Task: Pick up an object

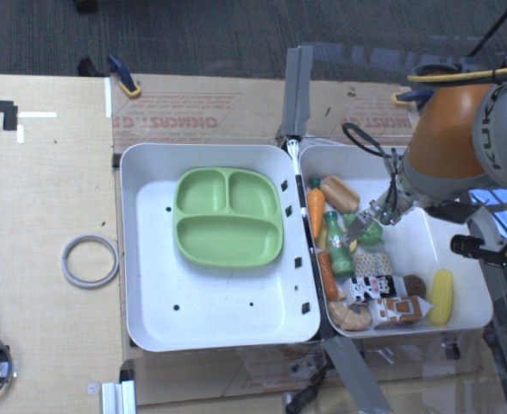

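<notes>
We see the arm (460,136) reaching in from three o'clock, its orange band above the right bin (447,257). The end effector (354,231) sits low over the left half of that bin, above a cluster of toy food, and we cannot tell how it is set, nor whether anything lies in it. Just beneath it is a green bottle (333,231). At eleven o'clock from it lie a carrot (316,205) and a bread roll (340,194), side by side. At six o'clock a red sausage (326,276) runs along the bin's left wall. An ear of corn (441,296) lies well apart, toward four o'clock. The left bin (150,257) holds a green divided plate (228,216). On the bench (38,188), at nine o'clock, rests a roll of tape (90,260).
</notes>
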`<action>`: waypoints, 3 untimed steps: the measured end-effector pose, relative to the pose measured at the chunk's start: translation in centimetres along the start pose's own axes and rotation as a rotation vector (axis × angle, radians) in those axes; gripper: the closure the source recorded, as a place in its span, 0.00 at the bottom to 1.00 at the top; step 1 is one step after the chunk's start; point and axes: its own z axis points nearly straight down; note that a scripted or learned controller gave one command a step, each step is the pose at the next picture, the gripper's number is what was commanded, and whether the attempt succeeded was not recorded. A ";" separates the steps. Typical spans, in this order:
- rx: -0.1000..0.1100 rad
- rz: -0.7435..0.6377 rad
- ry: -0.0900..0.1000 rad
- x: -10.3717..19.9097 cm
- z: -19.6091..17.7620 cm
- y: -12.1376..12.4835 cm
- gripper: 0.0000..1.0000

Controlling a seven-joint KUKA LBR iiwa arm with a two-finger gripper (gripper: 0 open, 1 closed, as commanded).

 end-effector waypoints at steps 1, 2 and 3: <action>0.000 0.035 -0.001 0.5 -6.6 2.6 0.00; -0.016 -0.095 -0.012 -0.4 1.1 0.4 0.00; -0.001 -0.033 -0.002 -8.2 3.3 3.6 0.00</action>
